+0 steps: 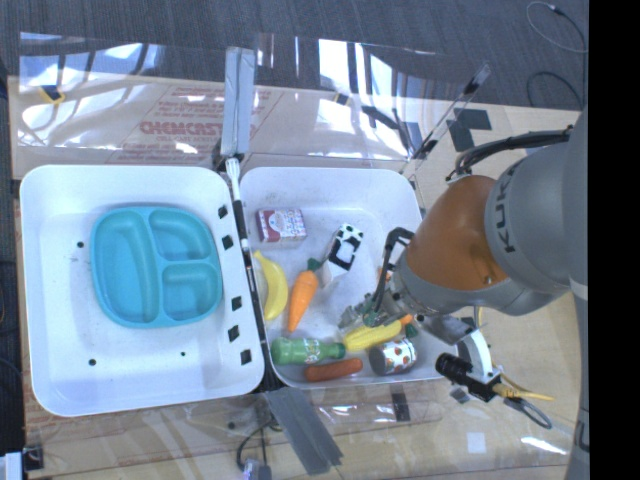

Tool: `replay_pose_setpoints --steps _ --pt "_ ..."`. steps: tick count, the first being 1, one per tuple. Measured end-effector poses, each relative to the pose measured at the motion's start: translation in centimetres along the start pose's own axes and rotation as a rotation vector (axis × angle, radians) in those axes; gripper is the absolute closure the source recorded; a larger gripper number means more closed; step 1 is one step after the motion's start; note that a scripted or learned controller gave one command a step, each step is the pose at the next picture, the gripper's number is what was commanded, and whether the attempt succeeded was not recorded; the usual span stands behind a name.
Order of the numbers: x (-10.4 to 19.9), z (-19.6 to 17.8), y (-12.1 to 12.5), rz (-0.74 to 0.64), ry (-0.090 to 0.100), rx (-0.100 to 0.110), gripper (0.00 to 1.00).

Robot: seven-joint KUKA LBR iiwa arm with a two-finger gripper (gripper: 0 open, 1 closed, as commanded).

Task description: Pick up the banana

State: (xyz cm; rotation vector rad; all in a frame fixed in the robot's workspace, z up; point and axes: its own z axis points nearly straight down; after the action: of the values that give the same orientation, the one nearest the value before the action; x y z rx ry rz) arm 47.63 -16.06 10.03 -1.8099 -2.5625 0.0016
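The yellow banana (270, 284) lies along the left wall of the right bin (330, 180), curved, with an orange carrot (303, 299) right beside it. My gripper (362, 315) hangs low over the bin's lower right part, above a yellow corn-like toy (376, 333), roughly a hand's width to the right of the banana. The bulky grey and orange wrist (455, 250) covers the bin's right side. Nothing shows in the gripper.
The right bin also holds a red box (281, 225), a black-and-white toy (345, 248), a green bottle (305, 350), a red sausage (333, 370) and a small can (396, 356). The left bin (50, 298) holds a blue divided plate (156, 266).
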Motion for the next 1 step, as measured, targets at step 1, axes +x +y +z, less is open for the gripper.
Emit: replay_pose_setpoints --steps 1 --pt "-4.68 0.8 -1.54 0.072 -0.003 -0.004 1.0"
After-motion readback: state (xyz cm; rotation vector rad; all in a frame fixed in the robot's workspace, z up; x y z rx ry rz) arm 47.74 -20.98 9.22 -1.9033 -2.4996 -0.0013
